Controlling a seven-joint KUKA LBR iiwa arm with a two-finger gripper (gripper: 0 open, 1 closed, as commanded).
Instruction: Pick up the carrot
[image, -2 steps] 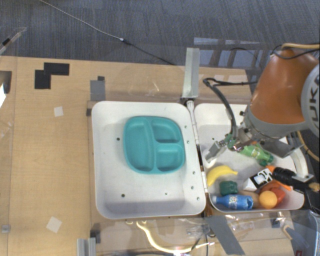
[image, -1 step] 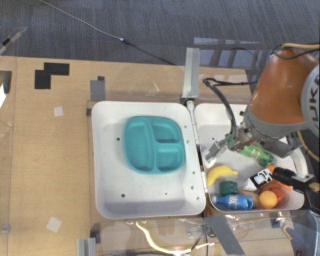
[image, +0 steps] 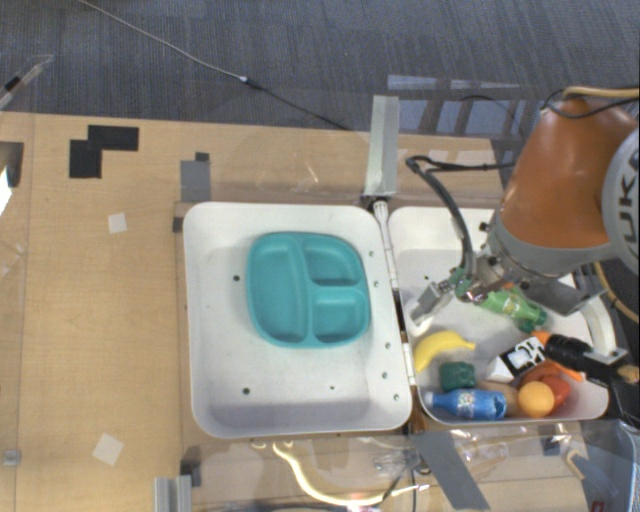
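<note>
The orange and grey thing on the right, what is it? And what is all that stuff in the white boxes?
That is a robot arm, a machine that reaches in from the right side to pick things up. The picture comes from one camera fixed above the bench, looking down at a slant.

On the bench sit two shallow white bins. The left bin has a teal plate with sections in it. The right bin holds toy food and bottles: a yellow banana, a dark green lump, a blue bottle, a round orange fruit and a green bottle. A bit of orange beside the fruit may be the carrot that it should pick up, but I can't be sure.

The gripper, the arm's grabbing end, hangs low over the right bin. I can't tell if it has caught anything.
</note>
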